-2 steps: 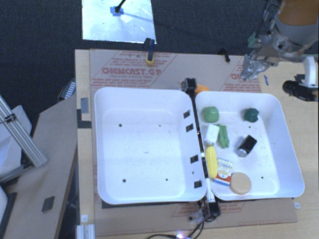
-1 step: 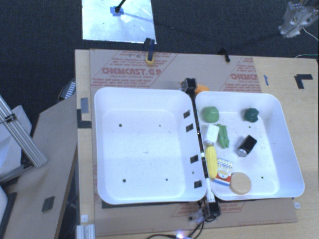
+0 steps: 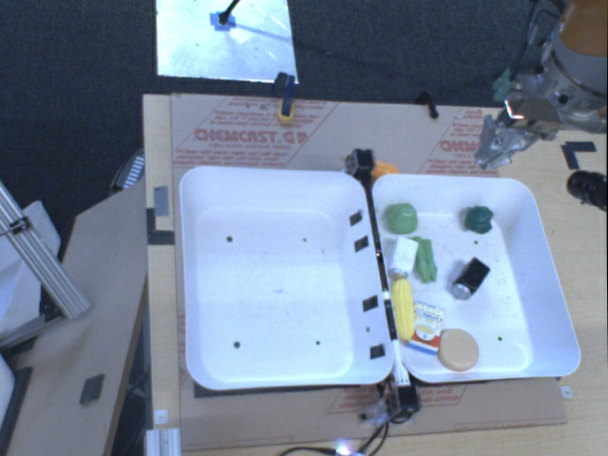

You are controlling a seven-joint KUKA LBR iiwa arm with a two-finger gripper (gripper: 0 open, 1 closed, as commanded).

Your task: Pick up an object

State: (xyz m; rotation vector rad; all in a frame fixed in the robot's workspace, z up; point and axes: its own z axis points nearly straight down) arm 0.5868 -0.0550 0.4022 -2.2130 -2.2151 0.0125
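The tool [image 3: 496,148] hangs over the table beyond the right bin's [image 3: 546,245] far right corner, carrying nothing; whether it is spread I cannot tell. It looks staged for a descent. Candidates cluster inside that bin: a dark green lump [image 3: 479,218] nearest, a black cylinder [image 3: 469,277], corn [image 3: 403,308].

Dark carpet [image 3: 76,55] is covering the floor around a pale wooden bench [image 3: 157,160], a shiny metal sheet [image 3: 223,22] is lying on the carpet behind it, and a ribbed metal bar [image 3: 33,255] is slanting at the left.
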